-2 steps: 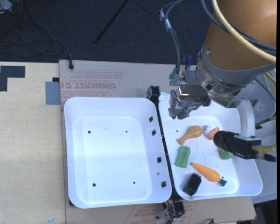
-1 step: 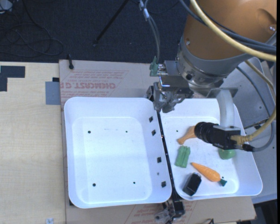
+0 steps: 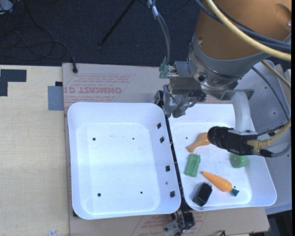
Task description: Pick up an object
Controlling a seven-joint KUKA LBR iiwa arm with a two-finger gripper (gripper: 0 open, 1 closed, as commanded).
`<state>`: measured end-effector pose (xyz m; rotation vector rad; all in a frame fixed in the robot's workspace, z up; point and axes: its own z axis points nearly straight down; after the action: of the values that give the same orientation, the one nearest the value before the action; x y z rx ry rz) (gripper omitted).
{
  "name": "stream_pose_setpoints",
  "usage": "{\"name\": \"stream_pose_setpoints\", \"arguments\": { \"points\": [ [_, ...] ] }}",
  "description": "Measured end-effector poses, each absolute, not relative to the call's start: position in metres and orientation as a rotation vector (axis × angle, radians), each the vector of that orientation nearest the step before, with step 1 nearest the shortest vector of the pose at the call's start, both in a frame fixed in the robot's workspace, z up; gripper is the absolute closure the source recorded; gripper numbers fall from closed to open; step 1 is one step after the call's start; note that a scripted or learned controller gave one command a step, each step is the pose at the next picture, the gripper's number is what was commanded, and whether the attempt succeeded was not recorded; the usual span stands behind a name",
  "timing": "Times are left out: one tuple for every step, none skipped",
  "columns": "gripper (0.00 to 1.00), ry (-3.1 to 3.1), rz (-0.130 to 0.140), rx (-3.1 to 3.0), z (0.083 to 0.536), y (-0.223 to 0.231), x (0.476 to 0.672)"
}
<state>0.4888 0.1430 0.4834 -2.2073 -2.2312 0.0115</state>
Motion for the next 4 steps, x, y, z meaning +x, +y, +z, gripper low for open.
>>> {"name": "stream_pose_setpoints", "arguments": {
  "points": [
    [1.0, -2.24, 0.017, -2.196, 0.492, 0.144, 0.489],
    [1.0, -2.225, 0.003, -2.216, 0.498, 0.19, 0.486],
    [1.0, -2.229, 0.01, -2.21, 0.508, 0.189, 0.486],
    [1.0, -2.235, 0.015, -2.201, 0.517, 0.19, 0.486]
  ]
}}
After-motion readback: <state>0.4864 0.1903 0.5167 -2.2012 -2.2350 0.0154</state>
